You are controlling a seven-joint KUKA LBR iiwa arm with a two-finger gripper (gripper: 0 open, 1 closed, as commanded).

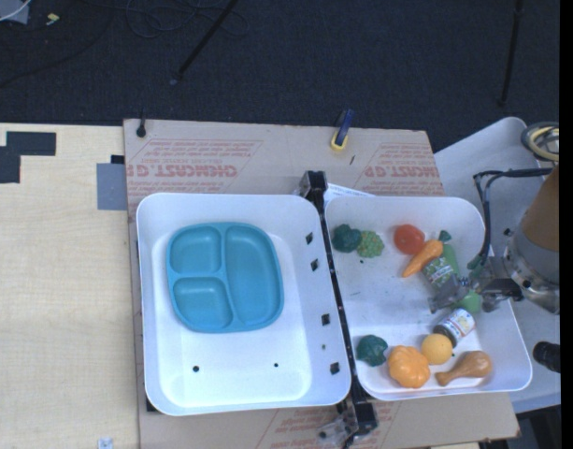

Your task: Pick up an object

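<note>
Two bins, and all pickable stuff is in the right bin (375,215); the left bin (164,363) just holds a blue divided plate (224,277).

Gripper (479,288) sits at the right bin's right wall, about mid-depth, low over the clutter. Can't tell finger state: the tips blur into the dark hardware and a green item (469,301) right under them. Nothing clearly between the fingers, so not calling it a hold.

Nearest candidates:
- small bottle (453,326), just near-left of the gripper, long axis running diagonally from far-right to near-left, white cap end toward the gripper.
- carrot (422,257), left and slightly far of the gripper, long axis diagonal, tip pointing near-left.
- foil packet (441,273) lying beside the carrot, between it and the gripper.

Further off: tomato (408,238), broccoli (370,244), and along the near wall an orange pepper (408,367), a lemon (436,348) and a drumstick (465,369).

My read: bottle is the shortest move, a small shift near-left, with the fingers closing across its diagonal axis. Risk is crowding from the lemon touching it.
</note>
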